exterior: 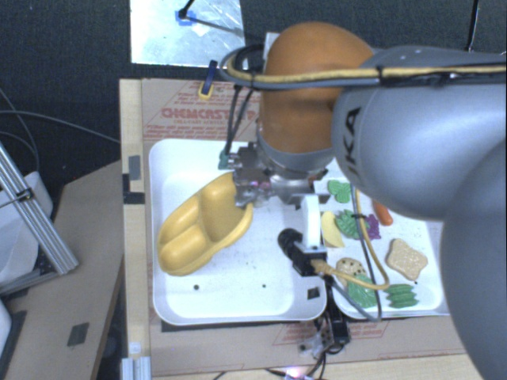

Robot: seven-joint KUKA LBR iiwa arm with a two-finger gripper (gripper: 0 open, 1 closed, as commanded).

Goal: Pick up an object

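Jaws' state hidden under grey wrist. Yellow, smooth, rigid plastic shoe-shaped shell, centre-left of frame: likely light, slippery; best gripped at thin rim.

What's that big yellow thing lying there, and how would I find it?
Look in the left white bin, the one beside the bin of small toy foods. The yellow object lies there, glossy and lumpy, far bigger than anything else around.
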